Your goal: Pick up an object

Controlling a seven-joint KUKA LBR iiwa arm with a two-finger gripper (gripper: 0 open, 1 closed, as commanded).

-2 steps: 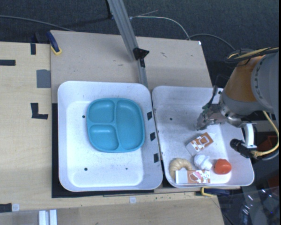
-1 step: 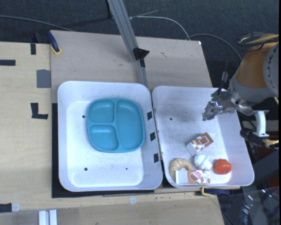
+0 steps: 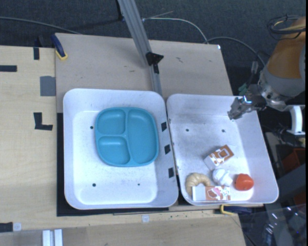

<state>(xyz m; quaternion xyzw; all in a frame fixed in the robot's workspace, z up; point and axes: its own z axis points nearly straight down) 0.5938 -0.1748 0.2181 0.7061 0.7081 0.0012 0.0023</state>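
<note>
Two white bins sit on the worktop (image 3: 118, 60). The left bin (image 3: 77, 188) holds one blue divided plate (image 3: 127, 136). The right bin (image 3: 195, 111) holds five small items clustered at its near right corner: two red-and-white cartons (image 3: 219, 157), a croissant (image 3: 196, 179), a white lump (image 3: 222, 176), a red tomato (image 3: 243, 182). Carton print is unreadable. The end effector (image 3: 238, 109) hovers at the bin's far right edge, holding nothing.

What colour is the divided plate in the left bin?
Teal blue; the divided plate shows clearly in the camera view.

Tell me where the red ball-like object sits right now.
The red object lies in the right bin, near its front right corner, beside the white object.
</note>
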